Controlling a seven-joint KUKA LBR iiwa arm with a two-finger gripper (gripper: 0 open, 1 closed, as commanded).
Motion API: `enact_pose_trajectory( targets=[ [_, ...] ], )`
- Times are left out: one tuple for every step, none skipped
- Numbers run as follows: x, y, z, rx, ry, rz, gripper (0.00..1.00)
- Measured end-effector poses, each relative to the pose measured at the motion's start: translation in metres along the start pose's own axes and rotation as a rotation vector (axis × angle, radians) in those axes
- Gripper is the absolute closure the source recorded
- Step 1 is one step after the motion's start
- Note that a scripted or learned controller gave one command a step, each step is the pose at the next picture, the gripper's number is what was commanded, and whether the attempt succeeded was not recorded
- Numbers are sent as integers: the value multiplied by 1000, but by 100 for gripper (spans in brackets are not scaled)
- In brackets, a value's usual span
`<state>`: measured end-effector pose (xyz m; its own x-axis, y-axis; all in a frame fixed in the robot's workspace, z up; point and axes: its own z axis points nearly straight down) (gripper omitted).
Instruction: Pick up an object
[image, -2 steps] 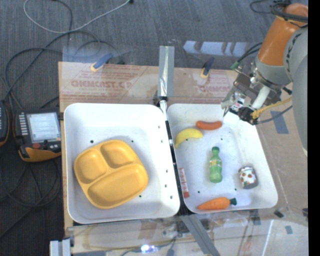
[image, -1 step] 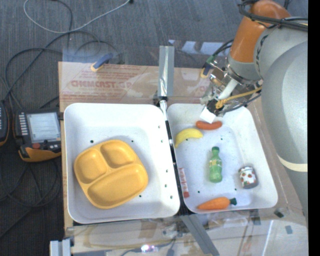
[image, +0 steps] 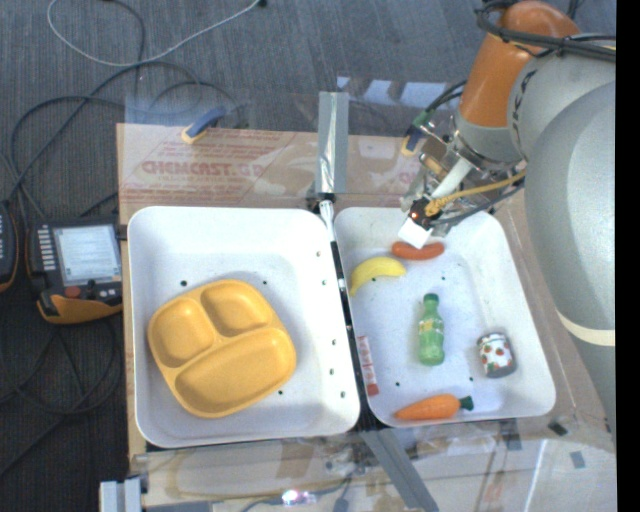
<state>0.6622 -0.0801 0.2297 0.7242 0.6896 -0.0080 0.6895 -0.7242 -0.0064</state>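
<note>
- Left bin (image: 150, 230): contains the yellow tray (image: 222, 346); untouched.
- Right bin (image: 520, 290): banana (image: 376, 270), green bottle (image: 430, 330), carrot (image: 430, 407), all unlifted.
- Gripper (image: 418, 235): at the red sausage (image: 420, 251) near the far wall; jaw state cannot be determined.
- Pick not yet completed.

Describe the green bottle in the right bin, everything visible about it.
The green bottle is small and looks like translucent green plastic, with a narrow neck, a green cap and a pale label around its middle. It lies flat on the floor of the right bin, near the centre, its cap pointing toward the bin's far side. It touches nothing else: the banana lies apart beyond it, the carrot nearer the camera.
</note>
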Motion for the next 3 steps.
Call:
enact_pose_trajectory(
  targets=[
    [-83,82,4,-2,-1,104,100],
    [-50,38,-1,2,2,217,100],
    [-14,11,26,2,0,301,100]
  ],
)
